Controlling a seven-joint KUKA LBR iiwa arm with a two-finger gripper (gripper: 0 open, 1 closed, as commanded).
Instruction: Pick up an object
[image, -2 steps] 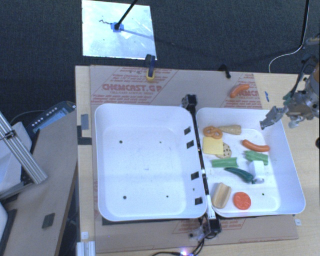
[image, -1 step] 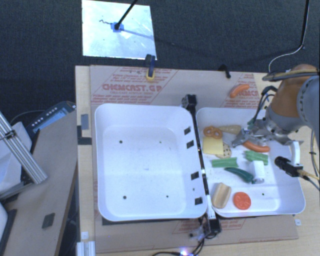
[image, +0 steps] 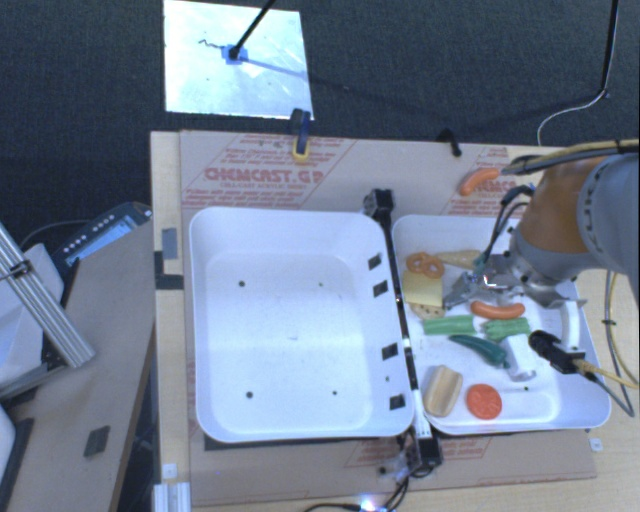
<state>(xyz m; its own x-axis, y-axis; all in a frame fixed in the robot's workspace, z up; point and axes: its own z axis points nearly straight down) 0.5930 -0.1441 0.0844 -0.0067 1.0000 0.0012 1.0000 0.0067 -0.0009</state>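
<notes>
- The gripper (image: 478, 287) hung low inside the right bin (image: 590, 405), down among the toy food, seemingly placed for a grab in the middle of the pile.
- Whether the fingers were spread or pressed together could not be told; the metal there was a blur, and nothing showed between them.
- Likeliest targets lay closest: an orange sausage (image: 498, 310) just right of the gripper, a yellow wedge (image: 424, 291) just left of it.
- A pretzel (image: 425, 265) sat up-left of the gripper; a green pod (image: 458, 325) and a darker green piece (image: 482, 348) lay just below it.
- A bread roll (image: 441, 389) and a red disc (image: 485, 401) rested well below the gripper, near the bin's front wall.
- Crowding looked like the hazard: sausage, wedge and pod nearly touched, so a close might catch two or none.
- The left bin (image: 215, 330) stood beside it on the worktop (image: 260, 165); another sausage (image: 479, 181) lay on the worktop above the gripper.
</notes>
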